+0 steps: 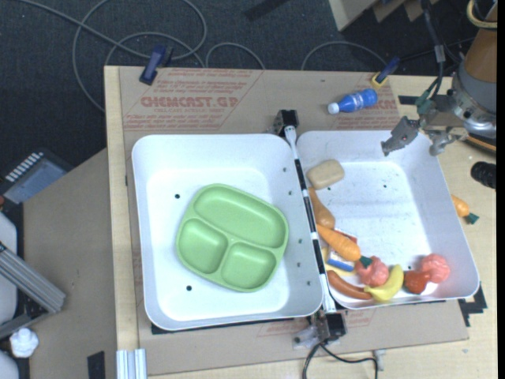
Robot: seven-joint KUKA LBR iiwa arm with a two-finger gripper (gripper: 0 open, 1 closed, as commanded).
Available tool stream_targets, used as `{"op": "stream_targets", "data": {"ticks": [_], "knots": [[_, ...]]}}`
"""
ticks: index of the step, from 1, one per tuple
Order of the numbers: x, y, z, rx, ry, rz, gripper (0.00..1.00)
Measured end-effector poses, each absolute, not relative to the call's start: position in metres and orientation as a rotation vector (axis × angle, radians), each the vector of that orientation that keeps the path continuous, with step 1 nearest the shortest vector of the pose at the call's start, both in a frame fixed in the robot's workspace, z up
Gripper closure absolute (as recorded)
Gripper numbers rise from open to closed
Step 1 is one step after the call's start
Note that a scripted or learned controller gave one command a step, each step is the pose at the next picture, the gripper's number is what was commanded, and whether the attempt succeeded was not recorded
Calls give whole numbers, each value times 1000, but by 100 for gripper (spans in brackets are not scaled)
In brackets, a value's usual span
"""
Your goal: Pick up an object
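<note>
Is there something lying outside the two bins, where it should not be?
Yes. A small blue bottle lies on its side on the bench behind the right bin, and an orange toy sits just outside that bin's right rim.

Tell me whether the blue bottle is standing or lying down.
Lying down. The blue bottle rests on its side on the bench, outside the right bin, white cap pointing left.
</note>
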State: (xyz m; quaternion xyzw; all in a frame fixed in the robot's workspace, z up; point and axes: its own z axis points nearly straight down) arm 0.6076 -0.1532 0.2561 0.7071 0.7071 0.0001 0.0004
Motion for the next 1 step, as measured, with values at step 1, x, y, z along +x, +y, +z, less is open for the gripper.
{"op": "stream_targets", "data": {"ticks": [1], "knots": [[571,-128,187,2223,2223,-2,0]]}}
